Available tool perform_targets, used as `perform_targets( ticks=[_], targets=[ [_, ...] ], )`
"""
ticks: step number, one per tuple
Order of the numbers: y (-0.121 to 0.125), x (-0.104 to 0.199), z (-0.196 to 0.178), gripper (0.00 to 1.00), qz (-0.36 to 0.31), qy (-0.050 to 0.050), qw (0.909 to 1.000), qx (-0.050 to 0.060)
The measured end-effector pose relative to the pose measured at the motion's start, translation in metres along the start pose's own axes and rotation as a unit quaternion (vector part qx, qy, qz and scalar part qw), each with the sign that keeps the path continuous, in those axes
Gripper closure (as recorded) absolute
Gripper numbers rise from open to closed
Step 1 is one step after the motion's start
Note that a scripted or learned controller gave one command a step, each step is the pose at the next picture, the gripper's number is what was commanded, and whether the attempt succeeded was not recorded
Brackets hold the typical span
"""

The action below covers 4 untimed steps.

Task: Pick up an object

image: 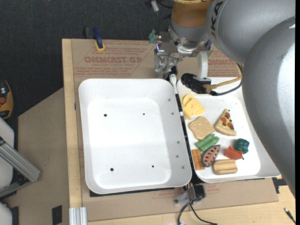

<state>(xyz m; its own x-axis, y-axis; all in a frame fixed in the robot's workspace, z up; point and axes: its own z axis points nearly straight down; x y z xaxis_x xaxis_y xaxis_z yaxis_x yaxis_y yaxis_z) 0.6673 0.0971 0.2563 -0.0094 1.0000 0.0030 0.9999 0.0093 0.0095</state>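
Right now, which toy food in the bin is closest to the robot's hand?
The yellow cheese. It lies at the top of the pile in the right bin, nearest the gripper; the bread slice and pizza slice lie lower down.

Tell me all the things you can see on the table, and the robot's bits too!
left bin: 1, white, left half of bench
right bin: 1, white, right half, holding the toy food
cheese: 1, yellow, right bin's upper left
bread slice: 1, tan, below the cheese
pizza slice: 1, yellow and red, right of the bread
green vegetable: 1, green, below the bread
watermelon slice: 1, red and green, near the front
bun: 1, tan, front edge
red-and-green piece: 1, right side
clamp: 1, blue and yellow, bench's back edge
arm: 1, grey, orange band
hand: 1, above the bins' back edge
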Motion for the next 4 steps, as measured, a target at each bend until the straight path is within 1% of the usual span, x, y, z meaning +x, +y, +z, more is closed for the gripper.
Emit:
perform_targets(
  ticks=[1, 2, 3, 4],
  targets=[
    [-0.003, 0.097, -0.108, 1.0, 0.0, 0.001, 1.0, -0.002],
    [0.002, 0.131, -0.159, 1.0, 0.002, 0.0, 1.0, 0.001],
    [-0.03, 0.128, -0.171, 1.0, 0.004, -0.001, 1.0, 0.006],
    [-0.053, 0.129, -0.201, 1.0, 0.004, -0.001, 1.0, 0.003]
  ],
)
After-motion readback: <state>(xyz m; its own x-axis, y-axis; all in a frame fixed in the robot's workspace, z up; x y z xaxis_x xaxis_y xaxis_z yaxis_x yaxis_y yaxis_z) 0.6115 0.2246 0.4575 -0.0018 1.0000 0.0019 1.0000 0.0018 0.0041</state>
